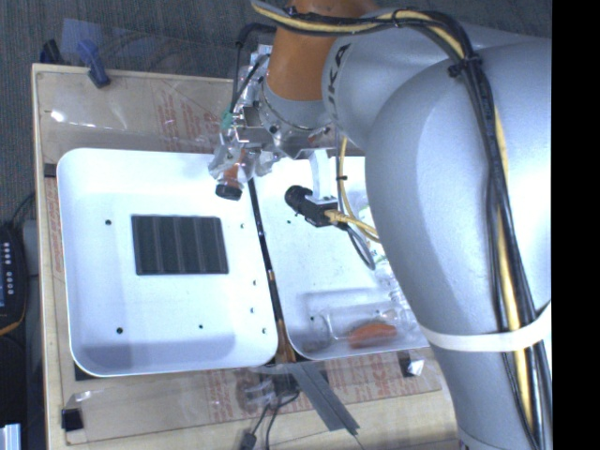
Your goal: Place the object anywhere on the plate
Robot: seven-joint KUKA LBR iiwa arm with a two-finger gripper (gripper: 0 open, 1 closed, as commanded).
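A dark grey ribbed rectangular plate [178, 245] lies flat in the middle of the left bin [94, 186]. My gripper [231, 169] hangs over the far right corner of that bin, up and to the right of the plate and close to the divide between the bins. A small dark tip [228, 191] shows at its lower end; whether that is a held thing is unclear. An orange object [373, 332] lies near the front of the right bin [300, 345], beside a clear plastic piece [337, 309].
The grey arm [450, 157] with its orange band [302, 64] covers most of the right bin. A black fitting on a yellow cable [305, 202] hangs over the right bin's far part. A blue clip [96, 71] sits at the bench's far left.
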